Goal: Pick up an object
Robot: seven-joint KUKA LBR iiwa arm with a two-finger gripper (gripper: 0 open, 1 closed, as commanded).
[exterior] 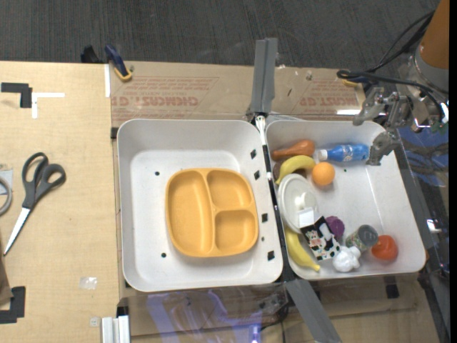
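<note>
Gripper (380, 123) over far right corner of right bin (400, 213), near cap end of blue bottle (344, 153); fingers' state: cannot tell. Orange ball (323, 174), banana (293, 166), white bowl (296, 201), red ball (384, 248) in same bin. Yellow divided plate (212, 211) in left bin (136, 213).

The light wooden bench (64, 263) fills the left and lower part of the frame. Directly on it rest two white bins (132, 213), side by side, and black-handled scissors (32, 188) at the left edge.
</note>
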